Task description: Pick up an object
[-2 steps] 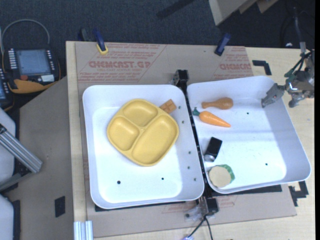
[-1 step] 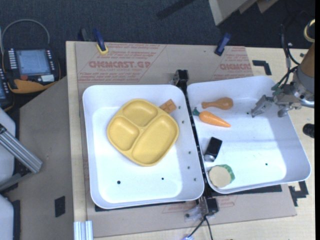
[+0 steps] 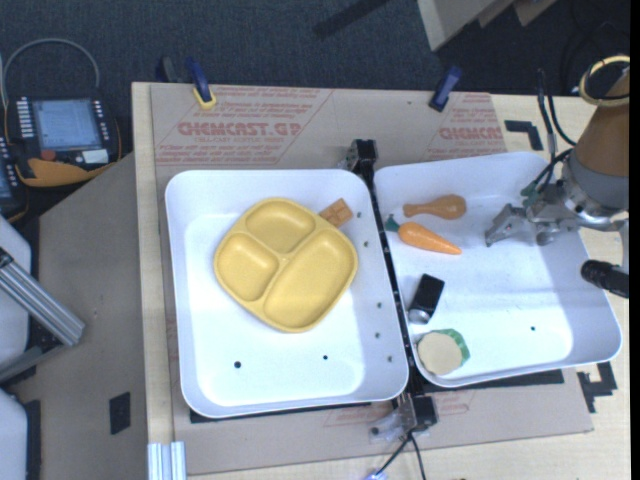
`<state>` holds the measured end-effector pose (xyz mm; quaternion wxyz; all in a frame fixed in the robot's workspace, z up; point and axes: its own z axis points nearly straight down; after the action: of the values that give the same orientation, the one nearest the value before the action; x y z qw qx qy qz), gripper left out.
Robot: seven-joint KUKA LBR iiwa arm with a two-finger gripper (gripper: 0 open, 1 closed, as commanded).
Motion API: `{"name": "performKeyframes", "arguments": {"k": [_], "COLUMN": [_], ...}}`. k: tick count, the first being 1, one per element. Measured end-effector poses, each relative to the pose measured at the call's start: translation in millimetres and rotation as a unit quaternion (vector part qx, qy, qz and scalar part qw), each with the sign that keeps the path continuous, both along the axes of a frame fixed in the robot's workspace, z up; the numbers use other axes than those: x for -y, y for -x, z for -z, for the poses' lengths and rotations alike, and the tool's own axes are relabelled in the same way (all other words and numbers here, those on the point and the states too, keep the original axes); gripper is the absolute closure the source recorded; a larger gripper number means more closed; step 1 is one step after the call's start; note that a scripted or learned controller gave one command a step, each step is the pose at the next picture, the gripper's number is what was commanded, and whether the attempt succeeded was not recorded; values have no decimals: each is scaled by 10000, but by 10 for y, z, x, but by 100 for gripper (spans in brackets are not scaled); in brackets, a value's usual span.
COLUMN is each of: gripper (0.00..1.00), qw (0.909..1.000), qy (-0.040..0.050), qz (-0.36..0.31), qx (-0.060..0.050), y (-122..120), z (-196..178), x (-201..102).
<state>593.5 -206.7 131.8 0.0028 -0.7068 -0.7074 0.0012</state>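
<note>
Your end effector hangs spread and empty over the right white bin. The small orange plastic toy carrot lies just beside it toward the divider: light, rigid, slick; pinch across its thick middle.

Table, brown paper-covered board w/ red print, carries 2 shallow white plastic bins, side by side, touching.

gripper above right bin (carrot nearby)
</note>
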Motion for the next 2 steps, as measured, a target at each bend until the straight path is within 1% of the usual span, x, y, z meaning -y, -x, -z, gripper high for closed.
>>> {"name": "performKeyframes", "arguments": {"k": [1,2], "gripper": [100,100], "qw": [10000,10000], "qy": [17,32], "qz": [0,-1], "qx": [36,74], "y": [-15,-40], "z": [-140,-790], "x": [9,29]}}
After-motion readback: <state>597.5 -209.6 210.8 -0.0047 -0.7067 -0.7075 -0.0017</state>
